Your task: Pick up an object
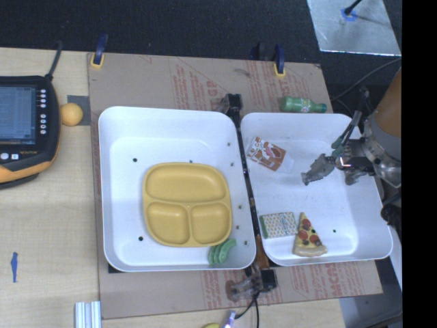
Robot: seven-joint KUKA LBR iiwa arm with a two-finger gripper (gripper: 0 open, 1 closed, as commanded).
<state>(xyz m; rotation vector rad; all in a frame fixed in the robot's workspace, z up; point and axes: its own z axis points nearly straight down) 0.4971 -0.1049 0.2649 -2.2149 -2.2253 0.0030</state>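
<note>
End effector hangs over the right bin, holding nothing (finger spread: cannot tell). Nearest object, a snack packet, lies at its ten o'clock, long axis running ten-to-four.

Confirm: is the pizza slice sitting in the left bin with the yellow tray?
No, the pizza slice lies in the right bin beside a small green packet; the yellow tray is in the left bin.

We log: bins white | divided tray yellow | pizza slice yellow, red spots | packet red-brown and white | small pad greenish (perhaps speckled) | bottle green
</note>
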